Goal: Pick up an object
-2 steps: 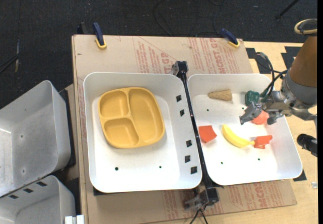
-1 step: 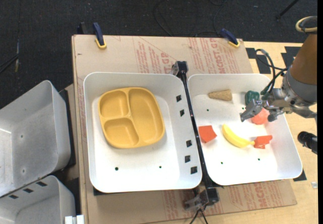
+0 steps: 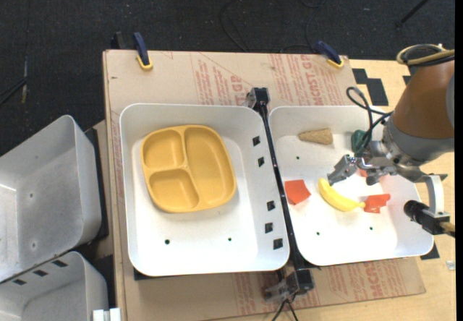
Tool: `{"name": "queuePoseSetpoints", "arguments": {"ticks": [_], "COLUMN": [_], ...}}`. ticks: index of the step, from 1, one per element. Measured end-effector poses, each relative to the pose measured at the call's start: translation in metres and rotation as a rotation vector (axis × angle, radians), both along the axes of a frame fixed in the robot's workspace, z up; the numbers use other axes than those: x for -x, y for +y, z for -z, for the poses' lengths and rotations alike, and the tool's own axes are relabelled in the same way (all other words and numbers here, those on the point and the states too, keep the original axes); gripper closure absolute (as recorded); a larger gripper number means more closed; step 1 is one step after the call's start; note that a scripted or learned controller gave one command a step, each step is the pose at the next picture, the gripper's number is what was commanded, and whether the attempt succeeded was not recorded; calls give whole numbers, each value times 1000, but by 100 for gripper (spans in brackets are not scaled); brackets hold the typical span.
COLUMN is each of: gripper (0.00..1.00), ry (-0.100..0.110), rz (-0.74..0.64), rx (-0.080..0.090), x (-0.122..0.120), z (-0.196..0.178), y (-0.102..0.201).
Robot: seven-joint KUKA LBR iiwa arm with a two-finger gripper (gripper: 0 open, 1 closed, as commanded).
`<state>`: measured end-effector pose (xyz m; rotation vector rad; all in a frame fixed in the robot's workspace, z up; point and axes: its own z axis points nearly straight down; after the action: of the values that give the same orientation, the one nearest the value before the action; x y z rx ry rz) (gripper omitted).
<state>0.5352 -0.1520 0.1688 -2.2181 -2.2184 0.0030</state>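
Observation:
My gripper (image 3: 357,171) hangs over the middle of the right bin (image 3: 347,254), open, with nothing between its fingers. A yellow banana (image 3: 338,199) lies just below it, near the left fingertip. A small orange-red piece (image 3: 377,202) rests by the banana's right end. An orange-red square block (image 3: 297,191) sits to the banana's left. A tan wedge (image 3: 317,137) lies at the back of the bin. Something green (image 3: 359,141) shows partly behind the wrist.
The left bin (image 3: 145,240) holds a yellow divided plate (image 3: 188,168). A black divider with clamps (image 3: 271,168) runs between the bins. The grey arm with its orange band (image 3: 427,95) covers the right bin's far right corner. Grey tubs (image 3: 43,189) stand off the bench at left.

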Motion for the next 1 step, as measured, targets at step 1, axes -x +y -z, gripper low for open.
{"name": "queuePoseSetpoints", "arguments": {"ticks": [1], "gripper": [0], "ry": [1], "rz": [3], "rx": [0], "x": [10], "z": [49], "y": [-1]}}
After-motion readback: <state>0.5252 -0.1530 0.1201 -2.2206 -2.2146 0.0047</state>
